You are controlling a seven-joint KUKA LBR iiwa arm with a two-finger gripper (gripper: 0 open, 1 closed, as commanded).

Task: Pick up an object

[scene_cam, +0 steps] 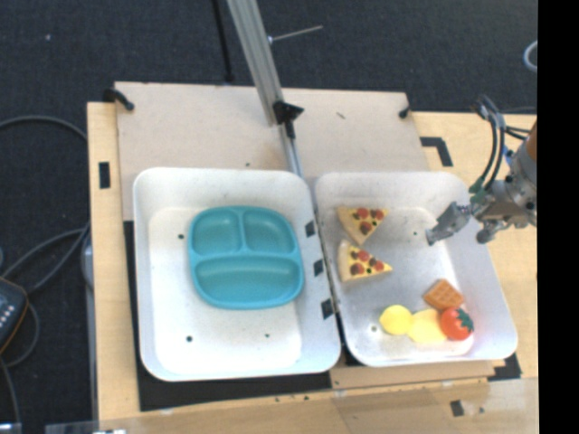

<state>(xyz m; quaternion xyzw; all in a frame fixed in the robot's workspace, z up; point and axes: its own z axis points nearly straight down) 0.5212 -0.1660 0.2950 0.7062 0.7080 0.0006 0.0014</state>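
The right bin (398, 193) holds toy food. Two pizza slices lie at its left side, one (361, 221) above the other (364, 262). A brown waffle (443, 294), a red tomato (457, 324) and two yellow pieces (395, 319) sit in its near right corner. My gripper (466, 227) hangs over the bin's right edge, above the waffle and well to the right of the pizza slices. It is open, its two grey fingers (443, 224) spread apart with nothing between them.
The left bin (163, 333) holds a blue divided plate (244, 258). A slanted metal rail (258, 52) runs down from the top to the gap between the bins. Cables hang by the wrist at the right.
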